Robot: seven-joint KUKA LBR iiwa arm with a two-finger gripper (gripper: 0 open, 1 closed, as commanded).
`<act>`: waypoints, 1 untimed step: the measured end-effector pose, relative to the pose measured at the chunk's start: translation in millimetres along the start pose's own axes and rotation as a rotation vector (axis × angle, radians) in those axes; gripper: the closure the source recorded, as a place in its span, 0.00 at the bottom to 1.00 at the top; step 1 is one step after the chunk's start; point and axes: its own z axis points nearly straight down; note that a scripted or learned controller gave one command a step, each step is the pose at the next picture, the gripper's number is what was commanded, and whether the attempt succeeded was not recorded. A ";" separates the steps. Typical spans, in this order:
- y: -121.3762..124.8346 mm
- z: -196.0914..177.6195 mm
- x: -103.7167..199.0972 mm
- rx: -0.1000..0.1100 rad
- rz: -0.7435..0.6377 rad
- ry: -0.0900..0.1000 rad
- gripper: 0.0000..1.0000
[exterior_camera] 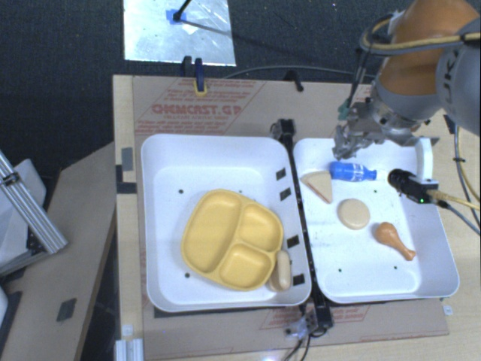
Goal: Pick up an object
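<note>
End effector [347, 143] poised over the right bin [436, 277], just above the cap-less end of a blue bottle [352, 172]; finger state impossible to tell. Approach step, likely; next, a short descent and a firm close around the bottle. Same bin: pale wedge [319, 186], round cream disc [353, 213], orange drumstick [394, 239]. Left bin [161, 201]: yellow divided tray [232, 238], small beige piece [282, 270] beside it.
</note>
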 end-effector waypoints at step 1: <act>-4.3 15.5 46.3 0.000 0.001 0.000 1.00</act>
